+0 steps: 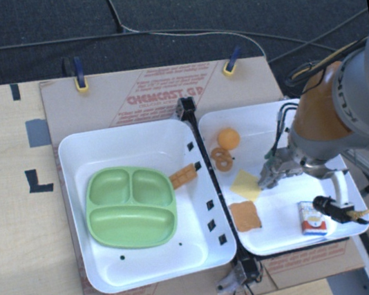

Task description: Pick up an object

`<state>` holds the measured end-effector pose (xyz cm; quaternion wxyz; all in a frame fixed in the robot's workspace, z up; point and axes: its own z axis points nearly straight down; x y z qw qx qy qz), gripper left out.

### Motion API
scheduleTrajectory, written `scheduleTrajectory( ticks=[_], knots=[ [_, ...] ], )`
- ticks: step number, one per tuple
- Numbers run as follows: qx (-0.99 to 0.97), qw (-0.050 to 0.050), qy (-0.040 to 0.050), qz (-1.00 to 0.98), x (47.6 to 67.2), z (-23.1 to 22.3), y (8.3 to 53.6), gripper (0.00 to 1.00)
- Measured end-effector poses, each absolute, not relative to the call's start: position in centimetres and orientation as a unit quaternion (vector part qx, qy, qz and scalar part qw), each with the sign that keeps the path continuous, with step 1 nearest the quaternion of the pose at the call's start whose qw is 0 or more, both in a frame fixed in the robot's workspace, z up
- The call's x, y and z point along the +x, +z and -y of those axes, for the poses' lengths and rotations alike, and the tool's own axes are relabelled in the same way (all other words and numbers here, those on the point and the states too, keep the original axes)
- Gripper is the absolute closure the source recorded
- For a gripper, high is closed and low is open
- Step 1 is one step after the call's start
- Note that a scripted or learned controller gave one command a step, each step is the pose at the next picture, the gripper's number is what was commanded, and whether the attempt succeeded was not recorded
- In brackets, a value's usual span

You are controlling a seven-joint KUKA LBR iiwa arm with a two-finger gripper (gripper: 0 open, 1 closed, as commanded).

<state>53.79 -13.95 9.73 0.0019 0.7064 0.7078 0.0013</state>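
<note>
Nearest, at the front of the right bin [294, 240]: a small red & white carton [313, 218] by the front-right corner, and left of it a toast-coloured slab [246, 216] lying flat. Just behind that, a pale yellow piece [244, 184], w/ the gripper [268, 177] right at its right edge, low in the bin. Can't tell if the gripper is clenched or released; nothing visibly grasped. Arm comes in from the right, orange band [319, 114] above the wrist. Further back in the same bin, a brown ring-shaped item [222, 160], then an orange ball [228, 138] just behind it. Left bin [126, 135]: green divided plate [130, 206] toward the left, and a small orange-brown block [183, 175] touching its right rim. Bins sit side by side on cardboard on the surface; two yellow clamps [81, 83] at the far edge.
</note>
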Motion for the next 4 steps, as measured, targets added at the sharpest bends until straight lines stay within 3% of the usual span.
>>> scheduleTrajectory(
  ticks=[3, 4],
  knots=[
    [0.706, 0.002, 0.001, -0.708, 53.7, 15.3, 24.3, 1.0],
    [0.705, -0.001, 0.0005, -0.71, 54.6, 9.8, 25.0, 1.0]
  ],
)
